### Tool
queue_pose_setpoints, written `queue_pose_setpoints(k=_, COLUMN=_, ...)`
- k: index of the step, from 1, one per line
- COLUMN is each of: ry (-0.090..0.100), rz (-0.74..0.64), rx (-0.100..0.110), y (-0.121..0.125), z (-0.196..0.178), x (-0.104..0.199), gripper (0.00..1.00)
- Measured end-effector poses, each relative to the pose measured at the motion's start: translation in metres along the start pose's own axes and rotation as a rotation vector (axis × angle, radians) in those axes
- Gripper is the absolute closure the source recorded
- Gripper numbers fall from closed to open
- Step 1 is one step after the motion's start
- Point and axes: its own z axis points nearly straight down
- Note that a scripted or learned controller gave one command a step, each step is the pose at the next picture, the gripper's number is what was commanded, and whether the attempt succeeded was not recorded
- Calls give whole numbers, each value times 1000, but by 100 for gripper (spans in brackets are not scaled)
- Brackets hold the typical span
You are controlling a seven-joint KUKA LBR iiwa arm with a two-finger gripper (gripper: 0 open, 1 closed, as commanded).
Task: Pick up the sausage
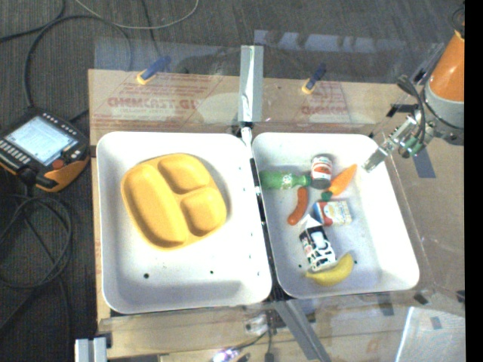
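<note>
The sausage (299,206) is a slim red-orange piece lying at a slant in the middle of the right bin (392,232), just below a green bottle (282,179). My gripper (375,159) hangs over the bin's upper right rim, well to the right of the sausage and apart from it. Nothing shows between its fingertips.
Around the sausage lie a small red-topped can (322,170), a carrot (343,179), a little carton (334,213), a black-and-white can (318,249) and a banana (332,272). The left bin (113,270) holds a yellow divided tray (175,200). A teach pendant (41,149) rests far left.
</note>
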Motion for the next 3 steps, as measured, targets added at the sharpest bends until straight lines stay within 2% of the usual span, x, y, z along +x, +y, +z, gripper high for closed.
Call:
queue_pose_setpoints(k=1, ry=-2, rz=-126, rx=0, y=39, z=-45, x=-23, gripper=100)
queue_pose_setpoints(k=2, ry=-1, rz=-214, rx=-1, y=75, z=-7, x=-17, gripper=100)
queue_pose_setpoints(k=3, ry=0, rz=-136, rx=-1, y=0, z=7, x=-9, gripper=100)
